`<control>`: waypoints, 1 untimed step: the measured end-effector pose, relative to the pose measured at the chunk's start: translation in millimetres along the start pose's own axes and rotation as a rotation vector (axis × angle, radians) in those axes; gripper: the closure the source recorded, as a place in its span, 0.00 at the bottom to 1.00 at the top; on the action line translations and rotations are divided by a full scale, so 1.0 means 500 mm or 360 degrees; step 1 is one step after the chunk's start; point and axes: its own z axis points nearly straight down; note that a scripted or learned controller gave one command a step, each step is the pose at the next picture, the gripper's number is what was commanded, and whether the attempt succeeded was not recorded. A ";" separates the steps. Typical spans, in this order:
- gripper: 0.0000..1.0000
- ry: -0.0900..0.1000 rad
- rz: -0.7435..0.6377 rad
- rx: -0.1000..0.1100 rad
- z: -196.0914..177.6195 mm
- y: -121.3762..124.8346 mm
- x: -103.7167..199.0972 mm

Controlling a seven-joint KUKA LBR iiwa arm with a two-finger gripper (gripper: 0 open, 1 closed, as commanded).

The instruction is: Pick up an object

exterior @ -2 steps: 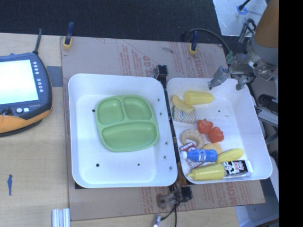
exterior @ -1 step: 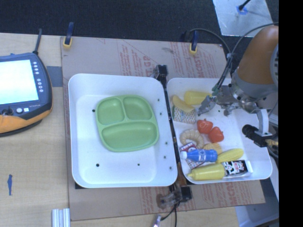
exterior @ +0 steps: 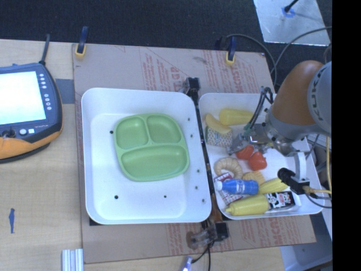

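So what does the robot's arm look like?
The arm is chunky and rounded: grey, with a big orange band above the wrist. Thin dark cables run along it toward the small metal hand.

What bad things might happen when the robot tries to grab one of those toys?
The toys in the right bin lie packed close, so the gripper might nudge the red toy or the yellow piece instead of catching one. Two could get pinched together, like the blue bottle and the doughnut-shaped toy touching it. A smooth, rounded toy might also slip out.
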 end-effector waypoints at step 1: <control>1.00 -0.0004 -0.0006 -0.0001 -0.023 0.001 -0.002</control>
